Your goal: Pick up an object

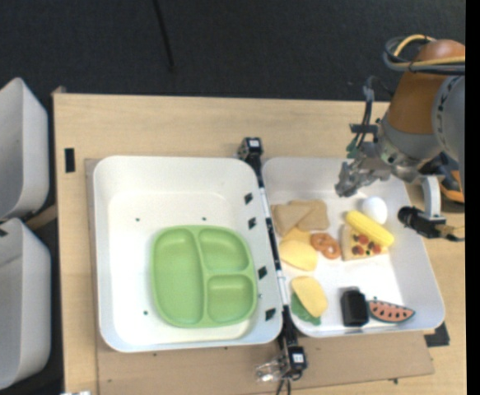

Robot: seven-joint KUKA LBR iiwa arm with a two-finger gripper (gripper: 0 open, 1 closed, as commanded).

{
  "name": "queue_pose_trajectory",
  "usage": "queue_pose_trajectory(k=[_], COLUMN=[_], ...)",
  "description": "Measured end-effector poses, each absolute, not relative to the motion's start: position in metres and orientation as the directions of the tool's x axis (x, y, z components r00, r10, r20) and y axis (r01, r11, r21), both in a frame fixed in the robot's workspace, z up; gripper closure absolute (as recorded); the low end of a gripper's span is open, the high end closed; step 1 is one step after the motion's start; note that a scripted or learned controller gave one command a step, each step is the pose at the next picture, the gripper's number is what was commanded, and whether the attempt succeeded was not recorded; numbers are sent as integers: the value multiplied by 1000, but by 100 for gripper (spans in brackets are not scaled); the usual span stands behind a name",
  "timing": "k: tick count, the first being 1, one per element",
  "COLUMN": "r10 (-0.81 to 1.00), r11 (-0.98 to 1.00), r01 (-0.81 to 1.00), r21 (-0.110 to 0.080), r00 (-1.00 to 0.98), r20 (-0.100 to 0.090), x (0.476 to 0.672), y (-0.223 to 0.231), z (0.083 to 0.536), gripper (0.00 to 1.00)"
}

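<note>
The gripper (351, 179) is seen above the right bin (417, 253), near its far edge, with nothing visible between its fingers; whether the jaws stand wide or narrow cannot be told at this distance. The white egg (375, 210) is taken as landmark. The gripper is placed just beyond and left of it. The banana (369, 228) is found touching its near side, the pizza slice (357, 243) just nearer still, the bread slices (300, 216) well to its left. The watermelon slice (389, 310) and a black block (354, 308) are noted far nearer the camera. The left bin (124, 188) holds a green divided plate (202, 275). A short descent onto the egg is judged the likeliest step (a round thing, prone to slip); centring before closing is advised.
</note>
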State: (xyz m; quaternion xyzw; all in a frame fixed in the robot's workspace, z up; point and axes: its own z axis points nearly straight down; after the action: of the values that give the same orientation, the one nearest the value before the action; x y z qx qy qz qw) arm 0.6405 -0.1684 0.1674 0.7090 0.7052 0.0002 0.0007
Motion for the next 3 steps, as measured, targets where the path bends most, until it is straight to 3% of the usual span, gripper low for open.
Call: queue_pose_trajectory(k=[1, 2, 3], r10=[1000, 1000, 1000], r11=[-1, 1, 6], r01=[1000, 1000, 1000], r21=[3, 1, -1], r00=[1, -1, -6], r20=[-2, -1, 1], x=[637, 638, 646], y=[-169, -170, -118], z=[229, 240, 229], gripper=[100, 100, 100])
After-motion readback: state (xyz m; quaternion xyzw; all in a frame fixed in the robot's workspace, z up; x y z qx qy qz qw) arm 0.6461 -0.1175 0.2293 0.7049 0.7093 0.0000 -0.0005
